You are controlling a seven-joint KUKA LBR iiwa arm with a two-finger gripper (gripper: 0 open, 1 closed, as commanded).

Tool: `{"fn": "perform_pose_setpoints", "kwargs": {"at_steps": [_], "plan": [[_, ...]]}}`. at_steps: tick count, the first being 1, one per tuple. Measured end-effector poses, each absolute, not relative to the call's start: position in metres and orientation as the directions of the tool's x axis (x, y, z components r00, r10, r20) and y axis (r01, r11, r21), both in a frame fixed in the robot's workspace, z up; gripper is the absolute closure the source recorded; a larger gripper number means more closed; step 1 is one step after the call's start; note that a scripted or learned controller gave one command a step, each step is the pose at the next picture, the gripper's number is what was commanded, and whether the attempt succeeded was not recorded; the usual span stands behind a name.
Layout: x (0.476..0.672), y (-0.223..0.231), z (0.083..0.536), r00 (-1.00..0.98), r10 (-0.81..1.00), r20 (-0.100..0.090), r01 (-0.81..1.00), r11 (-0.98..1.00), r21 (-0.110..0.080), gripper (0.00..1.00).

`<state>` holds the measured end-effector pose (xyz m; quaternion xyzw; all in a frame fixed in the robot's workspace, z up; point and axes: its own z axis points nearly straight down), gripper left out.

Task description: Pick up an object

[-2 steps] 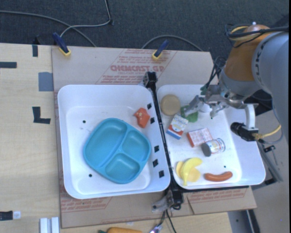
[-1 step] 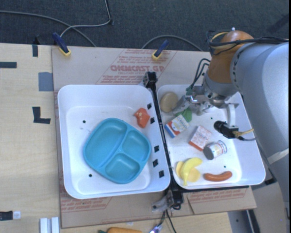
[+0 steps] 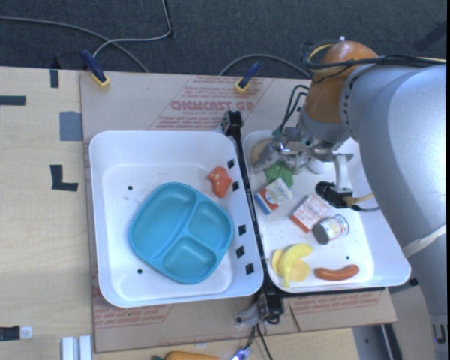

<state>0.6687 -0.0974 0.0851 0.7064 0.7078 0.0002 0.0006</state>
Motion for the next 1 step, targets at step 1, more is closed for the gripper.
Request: {"fn": "perform_pose_setpoints", "kwargs": {"at_steps": [1], "plan": [[0.6685,-0.0977,0.0948,-0.003,1.000,-0.002,1.000,0.003,0.000,1.00]]}}
